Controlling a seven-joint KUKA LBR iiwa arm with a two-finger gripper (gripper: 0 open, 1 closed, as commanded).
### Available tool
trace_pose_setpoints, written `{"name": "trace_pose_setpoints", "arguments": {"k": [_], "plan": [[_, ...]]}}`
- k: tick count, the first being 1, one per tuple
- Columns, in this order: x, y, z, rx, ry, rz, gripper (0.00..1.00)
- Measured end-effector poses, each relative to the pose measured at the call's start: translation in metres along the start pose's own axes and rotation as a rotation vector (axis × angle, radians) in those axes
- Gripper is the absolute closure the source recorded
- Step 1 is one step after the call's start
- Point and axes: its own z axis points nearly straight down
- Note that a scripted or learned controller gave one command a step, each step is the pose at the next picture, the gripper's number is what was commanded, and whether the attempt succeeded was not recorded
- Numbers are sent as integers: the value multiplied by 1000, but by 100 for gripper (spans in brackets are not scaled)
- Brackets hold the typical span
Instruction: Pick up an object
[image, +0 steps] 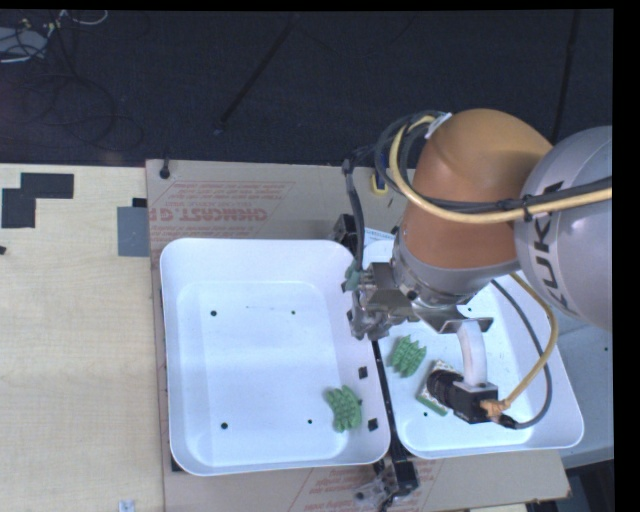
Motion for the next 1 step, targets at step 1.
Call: {"name": "trace_pose_setpoints", "arguments": {"k": [1], "plan": [[54, 11, -73, -18, 4, -8, 100]]}}
